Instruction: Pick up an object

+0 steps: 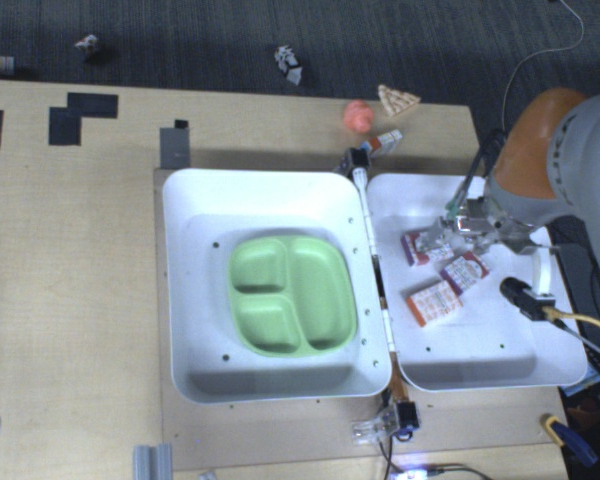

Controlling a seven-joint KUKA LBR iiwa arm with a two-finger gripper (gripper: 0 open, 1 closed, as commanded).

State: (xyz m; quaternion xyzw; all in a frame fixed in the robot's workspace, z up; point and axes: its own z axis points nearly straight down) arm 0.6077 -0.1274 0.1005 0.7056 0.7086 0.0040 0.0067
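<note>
The tool (458,230) hangs over red-and-white packets (442,273) in the right bin (480,363); its grip is too blurred to tell.

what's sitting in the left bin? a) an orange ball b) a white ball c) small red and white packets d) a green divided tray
d: a green divided tray with three compartments lies in the left bin, while the red and white packets lie in the right bin.
</note>
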